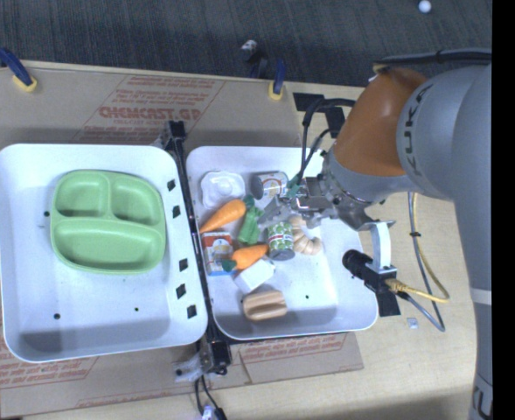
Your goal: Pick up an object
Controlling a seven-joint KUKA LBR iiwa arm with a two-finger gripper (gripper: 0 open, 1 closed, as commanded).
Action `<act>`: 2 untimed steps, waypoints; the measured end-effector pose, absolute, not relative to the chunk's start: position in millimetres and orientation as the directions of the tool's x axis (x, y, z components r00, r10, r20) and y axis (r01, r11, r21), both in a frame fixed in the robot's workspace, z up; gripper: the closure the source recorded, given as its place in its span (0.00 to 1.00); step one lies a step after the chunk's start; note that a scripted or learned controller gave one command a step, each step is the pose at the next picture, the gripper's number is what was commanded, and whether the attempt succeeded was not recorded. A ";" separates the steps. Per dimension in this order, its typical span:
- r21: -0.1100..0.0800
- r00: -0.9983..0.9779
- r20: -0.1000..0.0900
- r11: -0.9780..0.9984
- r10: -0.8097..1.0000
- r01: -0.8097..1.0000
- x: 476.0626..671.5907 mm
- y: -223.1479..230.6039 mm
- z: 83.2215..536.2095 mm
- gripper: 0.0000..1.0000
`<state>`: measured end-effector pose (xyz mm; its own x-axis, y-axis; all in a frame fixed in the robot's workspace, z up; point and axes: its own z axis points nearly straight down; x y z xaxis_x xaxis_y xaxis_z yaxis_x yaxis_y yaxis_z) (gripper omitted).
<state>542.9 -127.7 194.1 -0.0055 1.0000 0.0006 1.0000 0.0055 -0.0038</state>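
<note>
My gripper (290, 206) hangs low over the middle of the right bin (355, 311), reaching in from the right below the orange wrist band. Just beneath and in front of it stands a small green-labelled can (281, 239), with a beige lump (308, 245) beside it. An orange carrot (224, 215) and a green piece (250, 226) lie to its left. A second carrot (249, 255), a white block (257, 275) and a bread roll (264, 304) lie nearer the front. A white cup (222, 185) and a tin on its side (270, 184) sit at the back.
The left bin (21, 322) holds a green divided plate (108, 220). A black divider rail (187, 234) runs between the bins. A red-and-white packet (218, 248) lies against the right bin's left wall. Cables (423, 278) hang off the arm at the right.
</note>
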 end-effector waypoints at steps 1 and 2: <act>0.019 -0.010 -0.003 0.010 1.000 1.000 532.1 -110.0 114.8 0.00; 0.017 -0.015 -0.004 0.015 1.000 1.000 532.4 -109.5 124.5 1.00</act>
